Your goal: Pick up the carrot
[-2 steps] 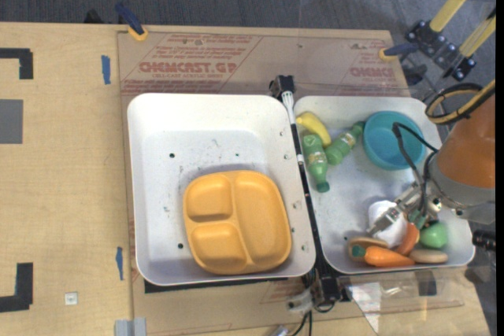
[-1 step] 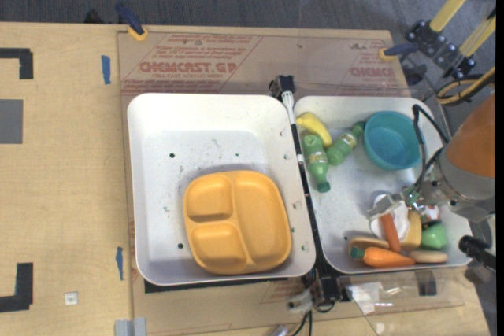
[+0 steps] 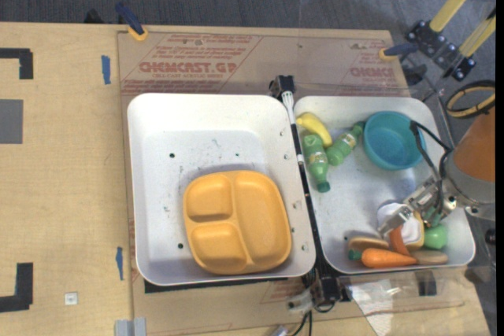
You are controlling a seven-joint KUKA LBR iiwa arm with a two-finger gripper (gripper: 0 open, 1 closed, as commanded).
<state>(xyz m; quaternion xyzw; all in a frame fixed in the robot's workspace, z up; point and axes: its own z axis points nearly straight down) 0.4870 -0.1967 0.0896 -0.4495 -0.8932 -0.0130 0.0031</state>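
Camera view: the arm's jaws (image 3: 416,210) hang low in the right bin (image 3: 346,193), just above the carrot (image 3: 387,257).

The carrot lies on its side against the bin's near wall, directly below the jaws, beside a tan wooden piece (image 3: 370,243) and a green toy (image 3: 435,236). Whether the jaws are parted or closed cannot be told; nothing is seen between them. Up and left of the jaws sit a teal bowl (image 3: 391,139), green bottles (image 3: 318,161) and a banana (image 3: 313,124). Far left, the other bin (image 3: 157,130) carries a yellow divided plate (image 3: 235,220).
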